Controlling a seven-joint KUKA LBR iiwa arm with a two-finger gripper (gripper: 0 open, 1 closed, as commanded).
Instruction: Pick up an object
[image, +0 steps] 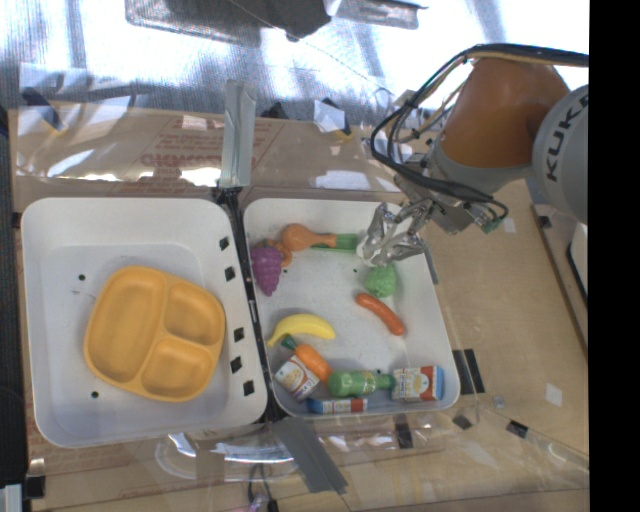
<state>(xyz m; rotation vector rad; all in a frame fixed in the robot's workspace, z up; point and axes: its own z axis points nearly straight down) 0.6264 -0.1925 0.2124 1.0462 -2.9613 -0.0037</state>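
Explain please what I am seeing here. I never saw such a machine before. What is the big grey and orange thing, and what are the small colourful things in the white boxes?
The grey and orange thing is a robot arm, reaching in from the right. One camera above the bench looks down on it at a slant. At its end is a two-finger gripper, low over a small green toy in the right bin. I cannot tell if it holds anything. That bin also has toy food: purple grapes, a banana, an orange sausage-like piece, a green bottle and small cartons. The left bin holds a yellow divided tray.
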